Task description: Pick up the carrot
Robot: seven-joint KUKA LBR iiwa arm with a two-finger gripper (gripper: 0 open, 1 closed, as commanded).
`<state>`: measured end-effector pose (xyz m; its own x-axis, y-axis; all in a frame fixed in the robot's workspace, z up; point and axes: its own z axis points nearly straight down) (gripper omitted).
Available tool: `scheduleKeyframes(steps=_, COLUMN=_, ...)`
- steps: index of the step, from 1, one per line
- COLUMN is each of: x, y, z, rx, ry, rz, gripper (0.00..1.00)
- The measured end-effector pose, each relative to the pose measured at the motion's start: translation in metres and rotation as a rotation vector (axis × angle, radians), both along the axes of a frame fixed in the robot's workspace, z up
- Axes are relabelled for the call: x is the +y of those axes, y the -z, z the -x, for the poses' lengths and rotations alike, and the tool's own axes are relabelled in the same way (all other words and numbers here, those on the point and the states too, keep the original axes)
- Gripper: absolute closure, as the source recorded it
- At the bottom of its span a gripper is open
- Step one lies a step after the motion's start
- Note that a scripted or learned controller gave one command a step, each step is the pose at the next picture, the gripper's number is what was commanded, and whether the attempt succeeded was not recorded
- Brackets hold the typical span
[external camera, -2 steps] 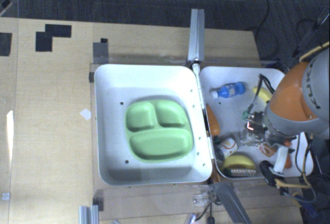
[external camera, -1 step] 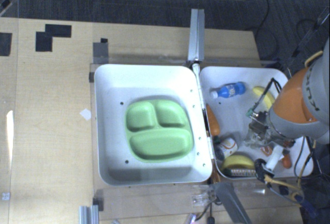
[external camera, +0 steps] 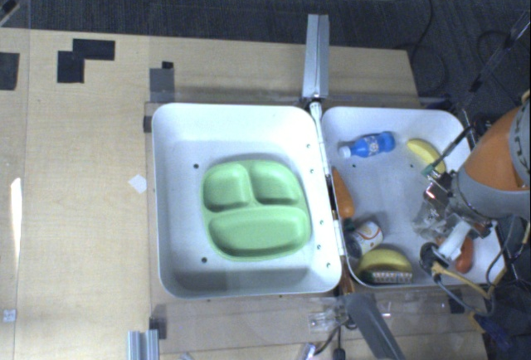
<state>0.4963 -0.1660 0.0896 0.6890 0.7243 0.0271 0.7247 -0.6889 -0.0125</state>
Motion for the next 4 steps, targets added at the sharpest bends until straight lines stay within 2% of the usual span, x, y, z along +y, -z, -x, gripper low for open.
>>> scheduleKeyframes(steps=1, x=-0.017, y=-0.027, z=-0.062, rx=0.010, ry=-0.023, rz=0.023, gripper=1.00)
scheduleKeyframes(steps=2, x=0.062, y=0.000, z=-0.035, rx=-0.001, ry=0.173, rz=0.030, gripper=1.00)
scheduleKeyframes(steps=3, x=0.039, y=-0.001, z=0.002, rx=-0.017, ry=-0.442, rz=0.039, gripper=1.00)
scheduleKeyframes(steps=4, x=-0.007, y=0.000, z=-0.017, rx=-0.005, ry=-0.080, rz=0.029, gripper=1.00)
